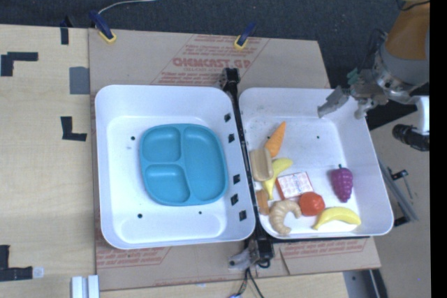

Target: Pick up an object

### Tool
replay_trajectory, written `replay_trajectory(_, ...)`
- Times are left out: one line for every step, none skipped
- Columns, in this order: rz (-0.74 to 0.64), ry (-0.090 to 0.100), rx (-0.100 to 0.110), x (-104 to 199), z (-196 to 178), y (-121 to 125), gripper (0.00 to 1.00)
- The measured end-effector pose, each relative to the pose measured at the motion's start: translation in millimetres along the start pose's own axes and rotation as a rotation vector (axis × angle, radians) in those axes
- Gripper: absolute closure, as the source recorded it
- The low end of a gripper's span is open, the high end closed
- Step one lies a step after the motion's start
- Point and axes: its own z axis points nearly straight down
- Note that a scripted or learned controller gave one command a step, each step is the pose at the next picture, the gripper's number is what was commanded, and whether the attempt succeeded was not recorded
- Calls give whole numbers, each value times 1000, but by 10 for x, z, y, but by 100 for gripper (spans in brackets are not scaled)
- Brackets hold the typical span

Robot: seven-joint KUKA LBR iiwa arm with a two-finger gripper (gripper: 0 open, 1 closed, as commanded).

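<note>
While the grey arm point(408, 45) reaches in from the right, its tool point(347, 102) hangs over the far right corner of the right bin point(370, 157), its two fingers spread narrowly with nothing between them. One finger point(330, 103) points left over the bin's far rim, apart from every item below.

Toy food sits bunched in the near half of the right bin. A carrot point(276, 138) lies tilted near the divider, with a bread slice point(261, 164) just near of it and a small yellow piece point(280, 167) touching the bread's right side. A red and white box point(295, 184) lies beside these, a tomato point(311, 203) just near of the box. A croissant point(282, 215) curls at the near edge, left of the tomato. A banana point(337, 218) rests along the near right wall, and a bunch of purple grapes point(341, 181) sits far of it, apart from the box.

A blue divided plate point(184, 163) lies flat in the middle of the left bin point(115, 115). Both bins sit on a cardboard sheet point(202, 63) on the bench point(42, 150).
</note>
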Motion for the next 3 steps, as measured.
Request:
replay_trajectory(-2,2,3,1024,956,414,0)
replay_trajectory(-1,-1,-2,1047,1254,311,0)
replay_trajectory(-2,-2,-3,1048,1151,314,100)
